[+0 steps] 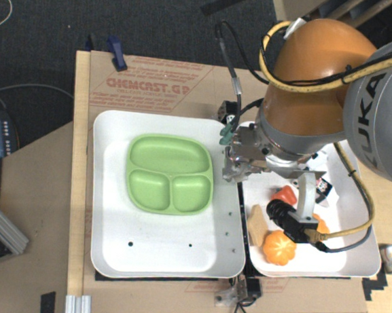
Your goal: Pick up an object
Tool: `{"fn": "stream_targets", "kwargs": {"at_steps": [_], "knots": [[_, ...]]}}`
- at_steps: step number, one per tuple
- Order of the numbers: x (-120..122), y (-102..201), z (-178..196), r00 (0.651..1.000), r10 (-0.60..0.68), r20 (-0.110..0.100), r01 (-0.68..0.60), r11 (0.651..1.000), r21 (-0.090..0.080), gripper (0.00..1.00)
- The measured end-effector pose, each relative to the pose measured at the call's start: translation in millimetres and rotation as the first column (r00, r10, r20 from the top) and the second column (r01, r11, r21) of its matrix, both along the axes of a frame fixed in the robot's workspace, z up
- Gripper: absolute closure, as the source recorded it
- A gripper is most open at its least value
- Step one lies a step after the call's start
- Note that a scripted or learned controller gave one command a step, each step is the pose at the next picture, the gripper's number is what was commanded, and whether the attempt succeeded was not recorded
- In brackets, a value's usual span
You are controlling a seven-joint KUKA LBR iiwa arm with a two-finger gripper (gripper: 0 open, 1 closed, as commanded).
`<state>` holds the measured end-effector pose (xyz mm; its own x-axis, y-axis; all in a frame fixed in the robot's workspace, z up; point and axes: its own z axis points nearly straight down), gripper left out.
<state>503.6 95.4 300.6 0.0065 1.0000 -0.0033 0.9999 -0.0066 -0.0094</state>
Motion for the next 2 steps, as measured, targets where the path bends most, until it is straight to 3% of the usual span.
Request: {"fn": "stream_targets", "kwargs": {"at_steps": [1, 2], "knots": [[-24.3, 35.5, 217.2, 0.999, 0.010, 0.030, -0.011, 1.000, 0.010, 1.00], [-25.9, 100.1, 81.6, 1.000, 0.013, -0.003, -0.013, 1.000, 0.000, 1.00]]}}
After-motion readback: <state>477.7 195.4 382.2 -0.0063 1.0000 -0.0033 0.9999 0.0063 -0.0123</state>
